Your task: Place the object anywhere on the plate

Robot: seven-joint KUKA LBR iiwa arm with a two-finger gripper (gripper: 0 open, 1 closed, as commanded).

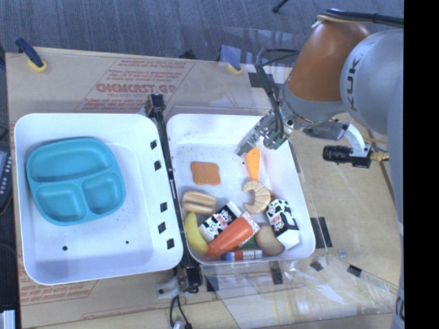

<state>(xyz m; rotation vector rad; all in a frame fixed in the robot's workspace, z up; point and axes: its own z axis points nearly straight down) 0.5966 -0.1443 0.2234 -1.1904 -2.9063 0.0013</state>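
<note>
Nothing sits on the blue plate (74, 180) yet; the claw (264, 139), grip state unclear, hangs above the small carrot (253, 163).

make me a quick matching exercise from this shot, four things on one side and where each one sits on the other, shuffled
Things:
1. blue plate
2. croissant
3. toast slice
4. gripper

Places:
A. middle of the right bin, lying alone on the white floor
B. left bin
C. over the right bin's far right corner
D. right bin, just below the small carrot

Pairs: 1-B, 2-D, 3-A, 4-C
</note>
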